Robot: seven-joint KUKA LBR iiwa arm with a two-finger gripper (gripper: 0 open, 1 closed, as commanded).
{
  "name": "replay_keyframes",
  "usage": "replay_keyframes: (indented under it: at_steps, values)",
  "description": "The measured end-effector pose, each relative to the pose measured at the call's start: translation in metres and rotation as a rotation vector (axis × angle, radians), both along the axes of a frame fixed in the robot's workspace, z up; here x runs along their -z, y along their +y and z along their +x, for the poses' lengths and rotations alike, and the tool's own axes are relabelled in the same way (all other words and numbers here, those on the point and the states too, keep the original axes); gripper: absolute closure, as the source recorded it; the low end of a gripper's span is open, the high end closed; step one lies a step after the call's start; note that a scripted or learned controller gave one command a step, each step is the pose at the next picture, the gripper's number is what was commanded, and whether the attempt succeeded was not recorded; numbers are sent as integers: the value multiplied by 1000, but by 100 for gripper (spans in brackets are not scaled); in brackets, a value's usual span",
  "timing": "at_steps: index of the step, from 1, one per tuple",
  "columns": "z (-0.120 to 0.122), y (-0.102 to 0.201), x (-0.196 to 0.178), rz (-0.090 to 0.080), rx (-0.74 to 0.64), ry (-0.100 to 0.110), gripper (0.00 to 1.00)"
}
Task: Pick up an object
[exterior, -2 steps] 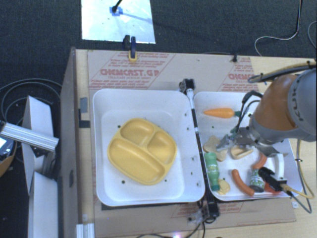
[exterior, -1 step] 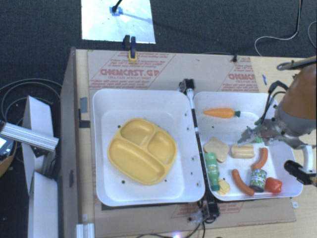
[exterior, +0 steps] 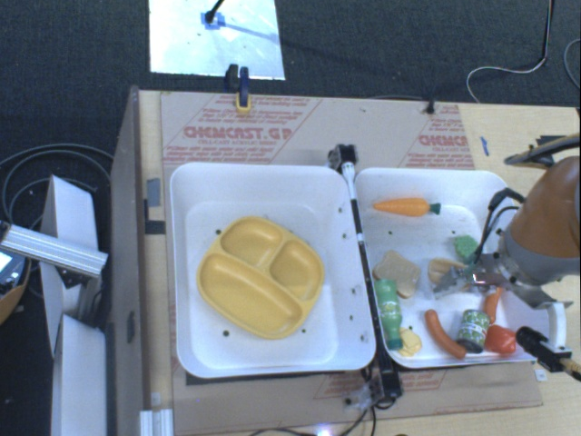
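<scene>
One pincer [exterior: 457, 280] is hovering low in the right bin [exterior: 427, 187], jaw state impossible to tell; next, closing on the tan piece [exterior: 442, 269] just beside it.

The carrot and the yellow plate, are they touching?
Apart. The camera view shows the carrot lying in the right bin and the yellow plate in the left bin, with the rims of both bins between them.

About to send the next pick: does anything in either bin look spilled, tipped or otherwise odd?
Nothing stands out. The yellow divided plate lies flat in the left bin. The carrot, sausage, green bottle and small can lie loose in the right bin, near the claw.
</scene>
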State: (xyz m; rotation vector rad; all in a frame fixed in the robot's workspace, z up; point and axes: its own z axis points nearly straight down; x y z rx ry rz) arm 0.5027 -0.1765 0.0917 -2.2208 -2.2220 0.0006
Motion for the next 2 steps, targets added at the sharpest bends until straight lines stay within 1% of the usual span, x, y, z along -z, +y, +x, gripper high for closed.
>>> replay_keyframes:
  at_steps: [1, 2]
  values:
    - [59, -19, 7, -1, -2, -3, 0]
    - [39, -21, 8, 0, -1, -1, 0]
